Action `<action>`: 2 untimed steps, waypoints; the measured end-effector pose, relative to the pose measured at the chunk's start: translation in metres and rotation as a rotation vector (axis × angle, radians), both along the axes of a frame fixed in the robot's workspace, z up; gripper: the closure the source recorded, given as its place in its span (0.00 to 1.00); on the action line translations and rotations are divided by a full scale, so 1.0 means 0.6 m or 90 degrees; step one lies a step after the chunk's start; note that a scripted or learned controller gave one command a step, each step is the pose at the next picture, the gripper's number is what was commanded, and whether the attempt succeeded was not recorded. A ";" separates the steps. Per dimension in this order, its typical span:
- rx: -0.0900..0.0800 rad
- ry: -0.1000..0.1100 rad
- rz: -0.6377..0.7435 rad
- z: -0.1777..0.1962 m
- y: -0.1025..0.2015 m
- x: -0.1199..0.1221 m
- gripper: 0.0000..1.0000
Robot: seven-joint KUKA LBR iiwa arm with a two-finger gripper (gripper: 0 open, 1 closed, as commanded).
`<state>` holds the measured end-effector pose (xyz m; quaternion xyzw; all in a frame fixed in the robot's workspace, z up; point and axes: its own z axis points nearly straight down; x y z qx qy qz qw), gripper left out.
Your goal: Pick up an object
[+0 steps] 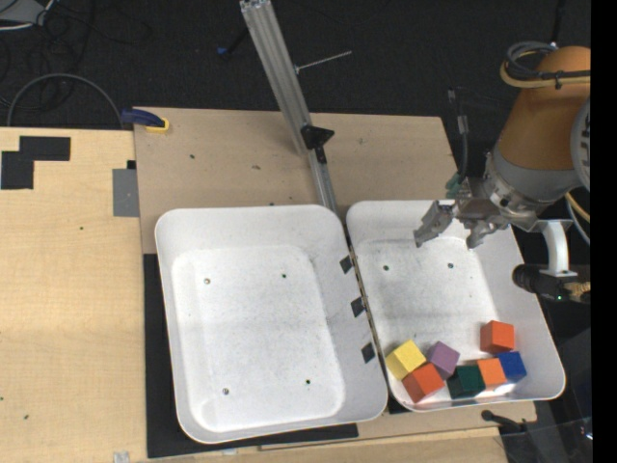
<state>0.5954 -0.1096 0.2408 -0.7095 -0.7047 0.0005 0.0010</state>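
Over the far end of the right bin (453, 287), the gripper (451, 228) hangs with its two dark fingers (430, 226) spread apart and nothing between them. All the blocks sit at the opposite end of that same bin, huddled against its near wall: a yellow block (407, 357) and a purple block (443, 357) side by side, a larger orange block (422, 382) just in front of them, a green block (466, 381), a small orange block (492, 370) and a blue block (513, 366) in a tight row toward the near right corner, and a red-orange block (497, 336) standing slightly apart, a little farther up the bin than the rest. So the whole cluster lies toward the viewer from the fingers, well apart from them, with bare white floor between. The red-orange block looks like the easiest target, being the nearest to the gripper and the only one with free space around it; the others touch or nearly touch their neighbours, which would likely leave little room for a finger to slip in. Reaching any of them calls for a move along the bin toward its near end and then a descent. The left bin (251, 326) holds no blocks. Both bins rest on the wooden table (222, 162).
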 end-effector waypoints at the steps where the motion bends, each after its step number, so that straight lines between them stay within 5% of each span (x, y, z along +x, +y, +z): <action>1: 0.000 0.001 -0.002 0.016 -0.003 0.000 1.00; 2: 0.002 -0.005 0.010 0.235 0.228 -0.012 1.00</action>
